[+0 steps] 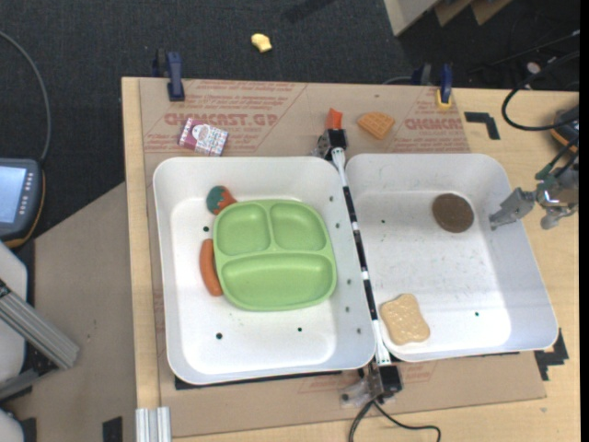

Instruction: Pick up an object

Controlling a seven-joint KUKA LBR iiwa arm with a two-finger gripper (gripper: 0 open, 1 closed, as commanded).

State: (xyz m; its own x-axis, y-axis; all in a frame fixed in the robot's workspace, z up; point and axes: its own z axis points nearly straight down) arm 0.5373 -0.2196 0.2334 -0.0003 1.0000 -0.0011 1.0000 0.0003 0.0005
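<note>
The right bin [515, 274] holds a round brown cookie [453, 212] near its back and a tan slice of bread [405, 319] at its front left corner. In the left bin [184, 330] lies a green divided plate [273, 254], with an orange carrot-like piece [210, 267] along its left side and a small green and red piece [220, 198] at its back left corner. My gripper [525, 217] hangs over the right bin's right rim, right of the cookie. It is open and nothing sits between its fingers.
On the cardboard behind the bins lie a tan waffle piece [375, 124], a small orange piece [334, 118] and a pink and white packet [203, 136]. Blue clamps [172, 74] grip the board's back edge. A yellow bit [262, 41] lies on the dark floor.
</note>
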